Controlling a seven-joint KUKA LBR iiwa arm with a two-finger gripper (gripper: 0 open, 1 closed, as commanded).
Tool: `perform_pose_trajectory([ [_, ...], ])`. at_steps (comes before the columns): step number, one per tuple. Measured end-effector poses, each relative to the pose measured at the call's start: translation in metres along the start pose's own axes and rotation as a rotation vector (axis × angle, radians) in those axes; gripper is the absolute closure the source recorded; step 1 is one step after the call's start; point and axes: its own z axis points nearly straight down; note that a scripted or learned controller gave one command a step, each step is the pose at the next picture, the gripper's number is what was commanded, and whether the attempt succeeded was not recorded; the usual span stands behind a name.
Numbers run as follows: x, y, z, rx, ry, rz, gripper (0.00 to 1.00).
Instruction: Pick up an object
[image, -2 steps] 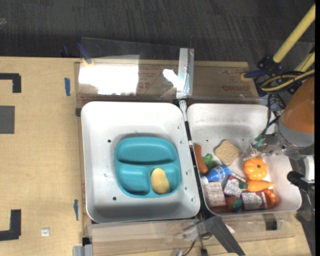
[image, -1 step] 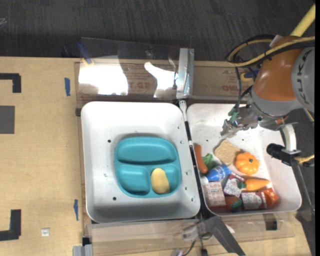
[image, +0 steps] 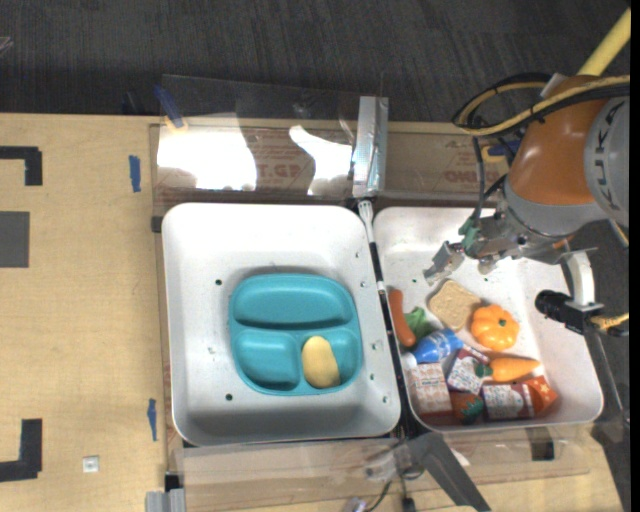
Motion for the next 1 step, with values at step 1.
perform_pose_trajectory([
  [1,-0.0655,-0.0670,0.0489,0.005,0.001,-0.147,0.00],
])
